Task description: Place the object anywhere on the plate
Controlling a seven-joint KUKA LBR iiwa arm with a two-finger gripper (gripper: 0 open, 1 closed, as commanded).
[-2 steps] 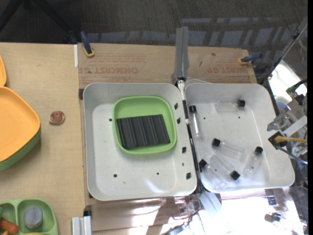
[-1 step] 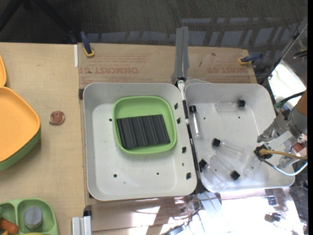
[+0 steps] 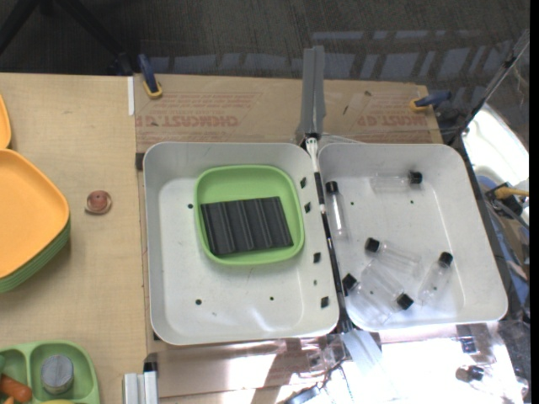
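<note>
**Ribbed slab on the green plate, vials loose in the other bin**

At the bottom left corner, closest to the lens, a pale green sectioned tray [image 3: 34,362] sits on the wooden bench [image 3: 76,124], with a grey round lid-like item [image 3: 56,373] in one of its compartments. Above it, at the left edge, lies a stack of orange plates [image 3: 25,217], and just to their right a small brown disc [image 3: 98,201] rests on the wood.

The left bin [image 3: 168,310] holds a green plate [image 3: 248,183] with rounded corners, set toward the bin's far half. A dark ribbed slab [image 3: 248,225] lies flat on the plate, inside its rim and covering most of its floor.

The right bin [image 3: 472,310] holds several clear vials with black caps. One vial [image 3: 334,213] lies along the bin's left wall. Another [image 3: 394,182] lies near the far right corner. The others [image 3: 396,272] are scattered across the near half, some close together, a few overlapping in the glare so that their outlines are hard to separate.

Behind both bins a sheet of cardboard [image 3: 253,116] with red print covers the bench, clipped by a clamp [image 3: 150,84] on the left and another clamp [image 3: 428,102] on the right. A grey upright post [image 3: 312,91] stands at the seam between the bins.

The gripper's state cannot be told from this view
</note>
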